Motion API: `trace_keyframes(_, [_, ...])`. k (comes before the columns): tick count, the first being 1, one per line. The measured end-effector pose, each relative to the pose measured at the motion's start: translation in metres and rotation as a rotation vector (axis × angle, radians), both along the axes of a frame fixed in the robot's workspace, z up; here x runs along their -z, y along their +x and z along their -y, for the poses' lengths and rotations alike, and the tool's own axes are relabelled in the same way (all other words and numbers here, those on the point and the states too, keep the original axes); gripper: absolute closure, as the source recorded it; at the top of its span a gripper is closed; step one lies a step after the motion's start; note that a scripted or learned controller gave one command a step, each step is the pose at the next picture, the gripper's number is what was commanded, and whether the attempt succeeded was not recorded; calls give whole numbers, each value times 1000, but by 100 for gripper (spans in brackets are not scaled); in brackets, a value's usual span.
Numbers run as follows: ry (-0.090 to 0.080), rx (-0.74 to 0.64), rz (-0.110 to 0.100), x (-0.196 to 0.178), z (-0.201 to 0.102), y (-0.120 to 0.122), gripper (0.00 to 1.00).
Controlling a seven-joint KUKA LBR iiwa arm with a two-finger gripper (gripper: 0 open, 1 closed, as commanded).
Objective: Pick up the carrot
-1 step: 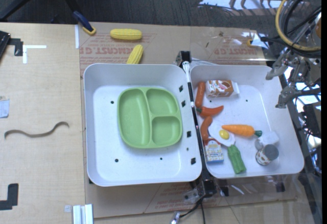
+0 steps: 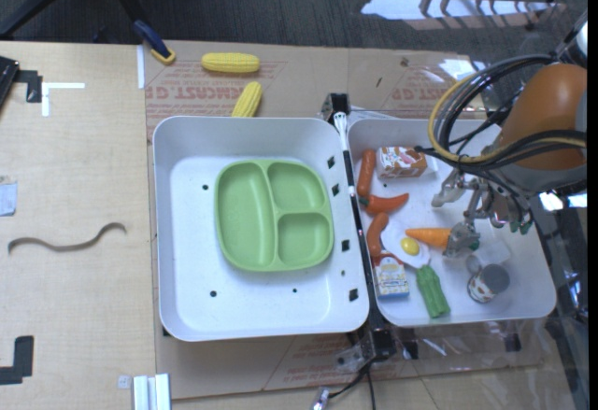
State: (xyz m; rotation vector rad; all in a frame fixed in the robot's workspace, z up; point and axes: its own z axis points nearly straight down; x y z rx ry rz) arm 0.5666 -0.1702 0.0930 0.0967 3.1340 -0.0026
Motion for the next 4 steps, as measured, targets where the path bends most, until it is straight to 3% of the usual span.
trace_keyframes(1, [1,150,-3,1,-37,-59,0])
trace_keyframes(2, [1,190,0,0,-6,-13,0])
trace_keyframes(3, [2,239,-3,1,-43,-35,0])
trace_keyframes(4, [2,328,-5,1,-46,-78,0])
